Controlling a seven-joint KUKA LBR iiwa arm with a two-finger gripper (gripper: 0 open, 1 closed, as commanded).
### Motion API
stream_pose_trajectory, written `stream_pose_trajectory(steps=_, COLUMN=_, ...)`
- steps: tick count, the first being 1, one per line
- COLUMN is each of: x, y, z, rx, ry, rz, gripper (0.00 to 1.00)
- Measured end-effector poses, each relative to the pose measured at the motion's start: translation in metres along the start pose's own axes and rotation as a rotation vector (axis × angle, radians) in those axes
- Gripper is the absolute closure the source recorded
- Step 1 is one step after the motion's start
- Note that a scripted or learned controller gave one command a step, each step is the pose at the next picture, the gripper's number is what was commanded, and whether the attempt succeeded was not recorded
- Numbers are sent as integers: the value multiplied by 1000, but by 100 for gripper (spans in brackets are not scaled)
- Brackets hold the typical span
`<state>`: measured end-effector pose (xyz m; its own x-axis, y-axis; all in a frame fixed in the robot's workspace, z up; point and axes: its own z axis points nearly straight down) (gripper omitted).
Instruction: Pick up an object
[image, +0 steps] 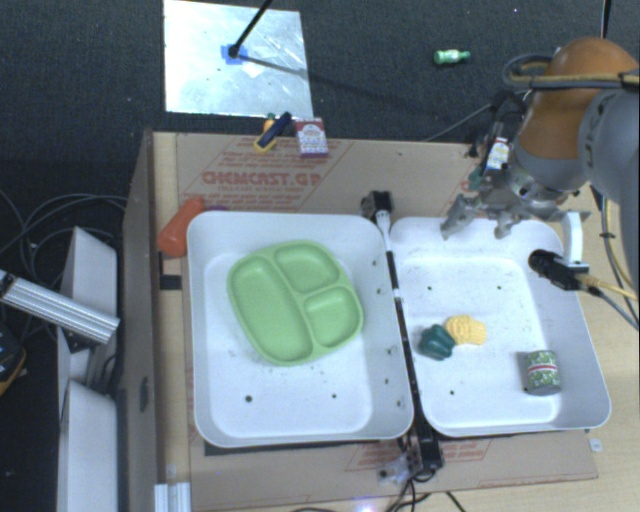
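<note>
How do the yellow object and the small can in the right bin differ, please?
The yellow object is rounded and bumpy, touching a dark green piece mid-bin. The can is cylindrical, green and white with a grey top, and stands alone near the bin's right edge. Both lie apart from the gripper.

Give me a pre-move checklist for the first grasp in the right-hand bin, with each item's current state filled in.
1. Targets in the right bin: yellow object, dark green object, small can: ok.
2. Gripper carrying nothing: ok.
3. Gripper above a target: not ok; it hangs over the bin's far rim.
4. Can stands apart from the others: ok.
5. Yellow and green objects separated: not ok; they touch.
6. Finger opening: cannot tell.
</note>
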<state>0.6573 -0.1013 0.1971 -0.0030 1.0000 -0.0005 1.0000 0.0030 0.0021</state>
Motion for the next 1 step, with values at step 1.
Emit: stream_pose_trajectory(steps=1, x=-6, y=-57, z=33, rx=2, ry=0, rz=1, gripper=0)
